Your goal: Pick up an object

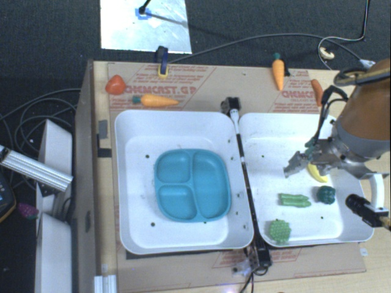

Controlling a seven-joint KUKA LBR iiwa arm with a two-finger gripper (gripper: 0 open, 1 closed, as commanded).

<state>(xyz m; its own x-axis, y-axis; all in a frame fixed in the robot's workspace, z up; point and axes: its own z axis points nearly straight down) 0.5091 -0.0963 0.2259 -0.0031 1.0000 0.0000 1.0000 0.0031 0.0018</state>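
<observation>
Reaching in from the right, the arm point(366, 112) hangs its gripper point(302, 162) low over the right bin point(269, 133); a yellow banana-like piece point(317, 173) lies just beside it — nothing sits between the fingers, which look spread apart. Nearby lie a green pod point(294, 200), a dark green lump point(326, 194) and a knobbly green ball point(280, 230); the left bin point(137, 133) holds a blue divided plate point(192, 184).

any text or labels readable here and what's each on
"CHEMCAST GP", red print on the brown board behind the left bin; letters partly blurred, so this is a likely reading.
Red print on the same board behind the right bin, beside a toy carrot: too blurred to read.
</observation>
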